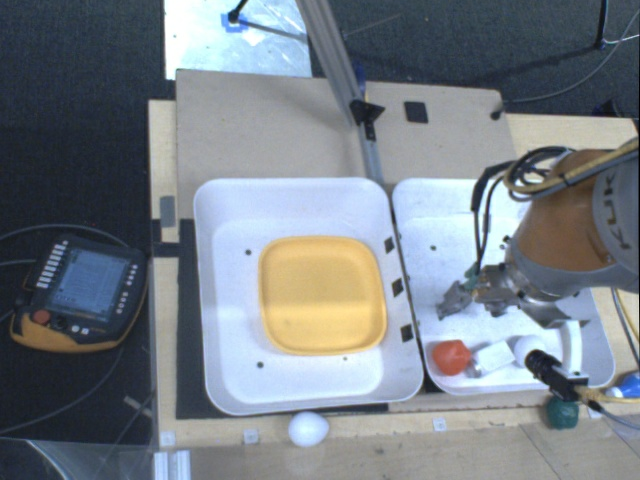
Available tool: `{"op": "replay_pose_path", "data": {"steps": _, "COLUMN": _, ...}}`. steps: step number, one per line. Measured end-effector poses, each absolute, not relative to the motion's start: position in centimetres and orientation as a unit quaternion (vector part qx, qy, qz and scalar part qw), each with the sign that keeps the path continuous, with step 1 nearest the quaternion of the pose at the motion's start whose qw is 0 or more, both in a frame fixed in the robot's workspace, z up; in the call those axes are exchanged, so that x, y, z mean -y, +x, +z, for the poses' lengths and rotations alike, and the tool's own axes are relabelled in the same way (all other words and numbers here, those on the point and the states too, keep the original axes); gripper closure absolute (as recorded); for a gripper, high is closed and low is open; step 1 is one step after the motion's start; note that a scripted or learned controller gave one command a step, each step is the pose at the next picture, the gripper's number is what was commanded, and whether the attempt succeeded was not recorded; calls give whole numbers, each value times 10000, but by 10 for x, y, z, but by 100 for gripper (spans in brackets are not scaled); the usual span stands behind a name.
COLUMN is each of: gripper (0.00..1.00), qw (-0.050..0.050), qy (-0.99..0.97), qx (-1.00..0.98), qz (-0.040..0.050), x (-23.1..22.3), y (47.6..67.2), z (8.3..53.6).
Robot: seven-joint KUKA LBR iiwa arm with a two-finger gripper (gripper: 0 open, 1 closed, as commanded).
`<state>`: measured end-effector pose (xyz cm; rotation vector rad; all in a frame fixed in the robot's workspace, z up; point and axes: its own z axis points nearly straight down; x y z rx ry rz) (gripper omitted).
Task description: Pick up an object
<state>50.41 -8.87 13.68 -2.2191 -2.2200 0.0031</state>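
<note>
Beside the yellow plate (323, 294), bare right bin (430, 238) floor is seen around the gripper (455, 301); finger spread cannot be told.

2 bins sit side by side on the worktop (250, 118). The left bin (225, 298) has a square plate (323, 294) lying in its middle. The right bin (430, 228) has a ball (450, 357) near its front edge, with a small bottle (495, 356) just to the right of it. The end effector (462, 299) hangs over the right bin, behind the ball. An egg (308, 429) lies on the worktop in front of the left bin. A control pad (78, 292) lies on the floor, left of the worktop.
</note>
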Motion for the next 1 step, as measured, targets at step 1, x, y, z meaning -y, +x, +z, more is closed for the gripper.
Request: {"op": "replay_pose_path", "data": {"steps": 1, "gripper": 0, "qw": 12, "qy": -7072, "qx": 7070, "qz": 10, "x": 89, "y": 503, "z": 88}}
